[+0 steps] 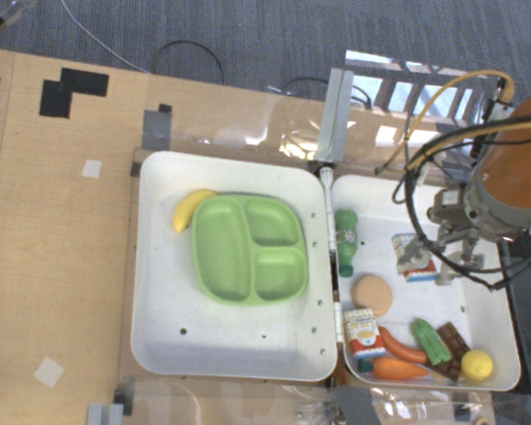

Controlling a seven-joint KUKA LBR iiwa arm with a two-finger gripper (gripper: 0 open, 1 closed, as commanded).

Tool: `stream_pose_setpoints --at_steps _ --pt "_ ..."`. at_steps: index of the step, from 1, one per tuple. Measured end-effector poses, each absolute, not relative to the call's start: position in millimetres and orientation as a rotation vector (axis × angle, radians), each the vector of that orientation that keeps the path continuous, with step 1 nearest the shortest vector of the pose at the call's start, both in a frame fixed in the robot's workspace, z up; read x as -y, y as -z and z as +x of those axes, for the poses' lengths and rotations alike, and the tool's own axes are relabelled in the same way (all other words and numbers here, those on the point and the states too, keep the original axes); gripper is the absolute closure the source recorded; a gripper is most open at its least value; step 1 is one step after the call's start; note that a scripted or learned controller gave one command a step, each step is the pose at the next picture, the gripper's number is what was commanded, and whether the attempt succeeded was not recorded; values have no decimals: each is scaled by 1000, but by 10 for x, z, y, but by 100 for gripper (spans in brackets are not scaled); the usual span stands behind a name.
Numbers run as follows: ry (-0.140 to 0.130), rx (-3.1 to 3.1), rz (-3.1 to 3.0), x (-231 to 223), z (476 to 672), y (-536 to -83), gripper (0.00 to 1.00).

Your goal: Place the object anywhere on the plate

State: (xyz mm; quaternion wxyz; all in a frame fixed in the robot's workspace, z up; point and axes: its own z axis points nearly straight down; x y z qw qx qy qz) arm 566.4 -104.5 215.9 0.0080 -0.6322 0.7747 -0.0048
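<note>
Claw (450,247), grip state indiscernible, hovers over the right bin (506,345); green plate (247,249) lies at nine o'clock.

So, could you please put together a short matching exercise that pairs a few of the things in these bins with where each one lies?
Things:
1. banana
2. green bottle
3. lemon
4. green plate

Places:
A. near right corner of the right bin
B. middle of the left bin
C. along the right bin's left wall, at the far end
D. in the left bin, against the plate's far left edge

Pairs: 1-D, 2-C, 3-A, 4-B
</note>
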Motion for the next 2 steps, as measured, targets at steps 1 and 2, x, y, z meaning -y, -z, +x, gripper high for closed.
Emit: stream_pose_setpoints --at_steps 1,2 --pt "-1 -2293 -2136 92 5434 -2002 100" --pt "-2 -2254 -2177 -565 5614 -1848 100"
